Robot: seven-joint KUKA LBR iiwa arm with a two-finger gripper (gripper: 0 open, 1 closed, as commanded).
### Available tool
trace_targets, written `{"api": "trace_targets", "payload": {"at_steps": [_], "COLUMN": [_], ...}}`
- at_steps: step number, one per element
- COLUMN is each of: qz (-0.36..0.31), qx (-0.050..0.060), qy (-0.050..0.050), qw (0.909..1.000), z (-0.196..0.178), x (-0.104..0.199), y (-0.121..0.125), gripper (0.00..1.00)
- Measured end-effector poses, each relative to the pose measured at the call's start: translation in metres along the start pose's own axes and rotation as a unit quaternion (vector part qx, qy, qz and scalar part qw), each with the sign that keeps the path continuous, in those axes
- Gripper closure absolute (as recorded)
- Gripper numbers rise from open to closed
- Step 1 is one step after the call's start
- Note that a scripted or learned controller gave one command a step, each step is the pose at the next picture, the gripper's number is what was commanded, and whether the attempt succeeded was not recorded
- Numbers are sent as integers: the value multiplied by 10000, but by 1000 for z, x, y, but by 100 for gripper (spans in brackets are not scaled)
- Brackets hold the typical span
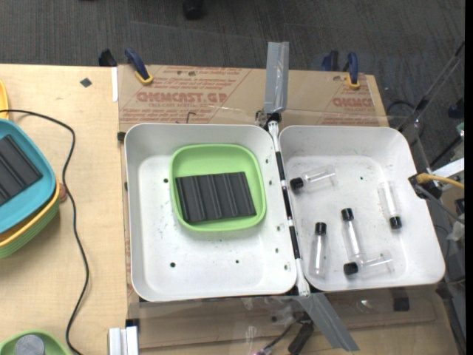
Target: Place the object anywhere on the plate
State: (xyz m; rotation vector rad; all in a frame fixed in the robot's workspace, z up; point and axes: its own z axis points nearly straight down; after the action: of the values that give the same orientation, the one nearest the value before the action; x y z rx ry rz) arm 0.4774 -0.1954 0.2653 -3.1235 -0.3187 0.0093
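Observation:
A green square plate point(216, 164) with a dark ribbed insert point(216, 197) lies in the left white bin point(148, 220), toward its back. In the right white bin point(414, 220) lie several clear plastic tubes with black caps: one near the back left point(313, 177), one at the right point(389, 205), one upright-looking in the middle point(349, 235), one at the front left point(318, 245) and one at the front point(367, 264).
A stack of teal and green plates point(22, 191) sits on the wooden bench at the left, with a black cable point(74, 220) running past it. Cardboard with blue clamps point(137, 65) lies behind the bins. A yellow-tipped part point(442, 176) pokes in at the right edge.

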Motion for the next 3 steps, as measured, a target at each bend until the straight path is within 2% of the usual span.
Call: {"api": "trace_targets", "payload": {"at_steps": [1,2,3], "qz": [25,4,27], "qx": [2,-9,-1], "qy": [-3,7,-3], "qw": [10000,10000,10000], "z": [19,-26,7], "x": [-6,8,1], "y": [26,-37,-8], "gripper": [0,0,0]}}
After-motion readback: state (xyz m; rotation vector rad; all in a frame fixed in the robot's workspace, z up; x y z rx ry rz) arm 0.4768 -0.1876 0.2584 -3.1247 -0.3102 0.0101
